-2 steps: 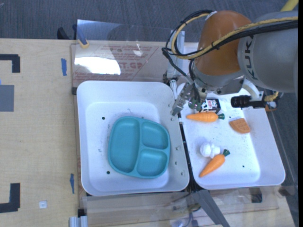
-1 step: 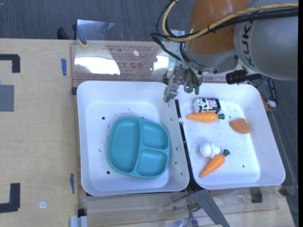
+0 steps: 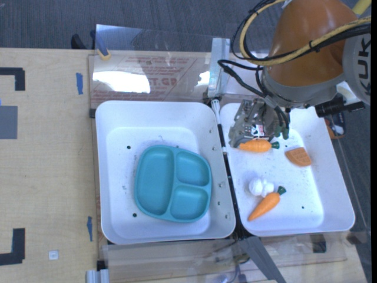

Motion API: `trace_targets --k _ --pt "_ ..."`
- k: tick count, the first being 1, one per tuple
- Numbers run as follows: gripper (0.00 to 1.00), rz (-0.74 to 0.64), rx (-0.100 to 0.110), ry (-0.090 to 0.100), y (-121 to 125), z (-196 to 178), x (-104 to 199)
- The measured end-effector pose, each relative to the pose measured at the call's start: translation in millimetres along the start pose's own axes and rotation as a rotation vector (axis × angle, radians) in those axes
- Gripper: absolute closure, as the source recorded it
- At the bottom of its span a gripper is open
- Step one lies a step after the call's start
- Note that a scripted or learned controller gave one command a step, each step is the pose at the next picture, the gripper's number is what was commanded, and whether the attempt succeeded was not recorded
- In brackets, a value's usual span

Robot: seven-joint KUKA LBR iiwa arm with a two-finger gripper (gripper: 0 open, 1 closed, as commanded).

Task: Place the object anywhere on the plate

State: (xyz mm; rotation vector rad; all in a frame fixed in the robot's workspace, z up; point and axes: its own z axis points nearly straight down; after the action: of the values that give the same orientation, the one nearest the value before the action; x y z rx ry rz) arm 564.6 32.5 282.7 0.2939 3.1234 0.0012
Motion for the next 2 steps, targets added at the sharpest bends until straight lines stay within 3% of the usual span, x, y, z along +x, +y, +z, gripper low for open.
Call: trace_targets --k 1,2 --pt "1.0 0.265 0.002 0.005 -47 28 40" --pt "1.0 0.032 -0.002 -0.004 22 -7 9"
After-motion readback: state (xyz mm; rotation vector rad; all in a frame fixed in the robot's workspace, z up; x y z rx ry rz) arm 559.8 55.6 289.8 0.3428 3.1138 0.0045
